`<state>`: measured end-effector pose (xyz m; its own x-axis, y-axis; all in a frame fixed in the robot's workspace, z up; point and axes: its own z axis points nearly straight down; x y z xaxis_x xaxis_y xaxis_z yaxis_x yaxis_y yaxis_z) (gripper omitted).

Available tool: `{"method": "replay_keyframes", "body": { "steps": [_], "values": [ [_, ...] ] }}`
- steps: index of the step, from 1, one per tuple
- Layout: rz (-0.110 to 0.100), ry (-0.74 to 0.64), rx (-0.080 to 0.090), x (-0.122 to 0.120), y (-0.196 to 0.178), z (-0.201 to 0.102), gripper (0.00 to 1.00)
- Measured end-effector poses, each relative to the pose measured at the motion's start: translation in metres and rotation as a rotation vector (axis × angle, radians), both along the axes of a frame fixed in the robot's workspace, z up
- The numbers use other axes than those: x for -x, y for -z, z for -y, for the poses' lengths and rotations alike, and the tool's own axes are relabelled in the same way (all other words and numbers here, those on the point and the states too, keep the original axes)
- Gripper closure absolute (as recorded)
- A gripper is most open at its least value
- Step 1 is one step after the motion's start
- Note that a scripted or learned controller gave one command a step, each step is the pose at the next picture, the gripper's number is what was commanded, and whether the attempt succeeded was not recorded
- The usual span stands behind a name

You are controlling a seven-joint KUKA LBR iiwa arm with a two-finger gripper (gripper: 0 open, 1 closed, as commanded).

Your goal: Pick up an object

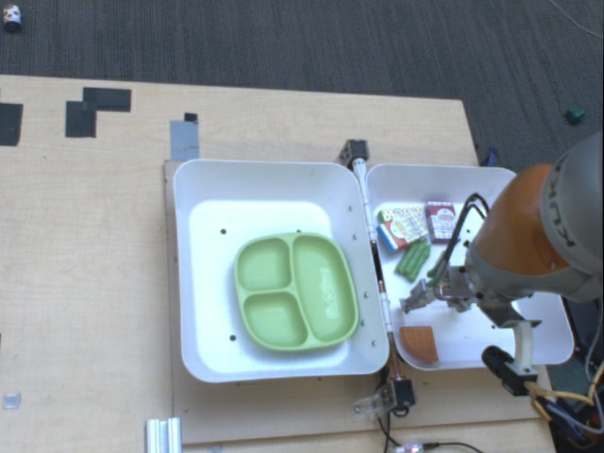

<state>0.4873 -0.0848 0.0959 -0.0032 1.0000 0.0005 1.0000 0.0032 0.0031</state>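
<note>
Looking down on the desk [94,281], I see the two white bins side by side. The left bin [203,272] holds a light green divided plate [296,292] with three compartments, lying flat near the middle of the bin floor.

The right bin [557,343] holds the small things. Near its far left corner lies a colourful flat packet [403,225], and just beside it, toward the right, a small dark red box [440,221]. A green elongated object [412,259] lies just below the packet, angled toward the arm. At the near left corner of this bin sits an orange-brown block [420,343], close to the rim.

The arm [538,225] comes in from the right, its orange band over the right bin. The end effector [422,295] hangs low over the bin's left part, between the green object and the orange-brown block. I see metal finger parts pointing left toward the divider between the bins, but I cannot tell from here whether they are spread or pressed together, and I see nothing between them. A black cable [462,220] loops up beside the wrist.

Dark tape patches [94,109] mark the desk's far left.
</note>
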Motion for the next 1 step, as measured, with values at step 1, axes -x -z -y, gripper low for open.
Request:
{"method": "replay_keyframes", "body": {
  "steps": [1],
  "values": [
    [-0.001,0.0,0.0,0.0002,0.0019,-0.0026,0.0]
  ]
}}
